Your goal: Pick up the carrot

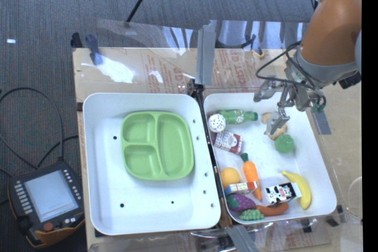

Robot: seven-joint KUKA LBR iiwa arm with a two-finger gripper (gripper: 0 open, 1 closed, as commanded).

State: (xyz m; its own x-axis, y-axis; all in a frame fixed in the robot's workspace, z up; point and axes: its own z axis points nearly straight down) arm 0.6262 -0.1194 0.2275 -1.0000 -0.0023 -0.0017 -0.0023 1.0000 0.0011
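Pendant (44, 200): one, grey with a pale screen, on the floor at far left, cabled.
Surface (147, 71): brown board, pale smears near its upper left corner.
Left bin (106, 209): one, white and shallow, just beside the right bin.
Green tray (157, 145): one, three compartments, lying flat in the left bin.
Right bin (322, 168): one, white, crowded with small items.
Carrot (251, 175): one, orange, tapered, short green top pointing up-left; near the middle of the right bin, lower half; thin end against a small box (240, 188), orange fruit (230, 176) just to its left.
Other items, counted left to right: one white dotted ball (217, 123); one red-and-white carton (228, 141); one green bottle (236, 117) lying on its side; one purple grape bunch (241, 202) and one green bunch (251, 215) at the bottom edge; one red sausage-like piece (273, 209); one black-and-white carton (280, 192); one tan lump (275, 126); one green round item (284, 143); one banana (300, 187).
Arm (331, 29): one, orange band at upper right, cables looping below.
Gripper (282, 118): above the bin's upper right, over the tan lump, well apart from the carrot.
Jaws: spread unclear from this angle; cannot tell, nothing seen held.
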